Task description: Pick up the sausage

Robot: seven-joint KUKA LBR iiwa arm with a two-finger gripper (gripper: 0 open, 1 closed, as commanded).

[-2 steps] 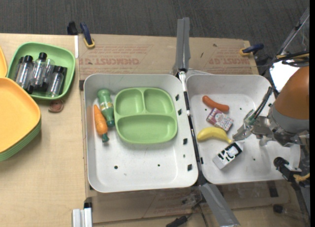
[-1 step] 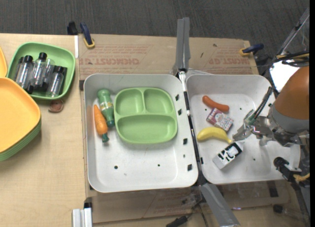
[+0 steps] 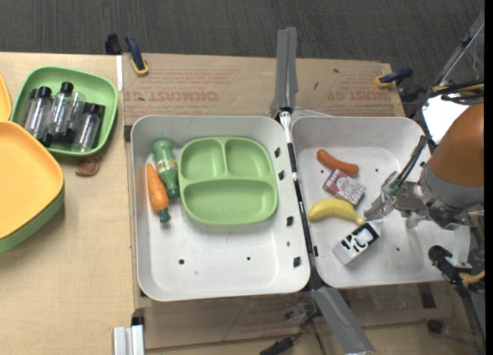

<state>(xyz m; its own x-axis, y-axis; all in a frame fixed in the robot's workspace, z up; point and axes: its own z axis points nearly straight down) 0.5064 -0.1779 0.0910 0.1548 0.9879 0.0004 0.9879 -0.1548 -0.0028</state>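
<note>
The sausage (image 3: pixel 337 162), a short orange-red link, lies in the right bin's (image 3: pixel 400 134) far left part, tilted slightly. My gripper (image 3: pixel 384 198) hovers over the middle of that bin, to the right of and nearer than the sausage, well apart from it. Its fingers stand open with nothing between them. The grey arm with its orange band (image 3: pixel 462 149) comes in from the right.
A pink packet (image 3: pixel 343 187) lies just below the sausage, with a banana (image 3: pixel 333 209) and a black-and-white carton (image 3: pixel 357 242) nearer the front. The left bin (image 3: pixel 223 269) holds a green divided plate (image 3: pixel 228 179), a carrot (image 3: pixel 157 189) and a green bottle (image 3: pixel 165 165).
</note>
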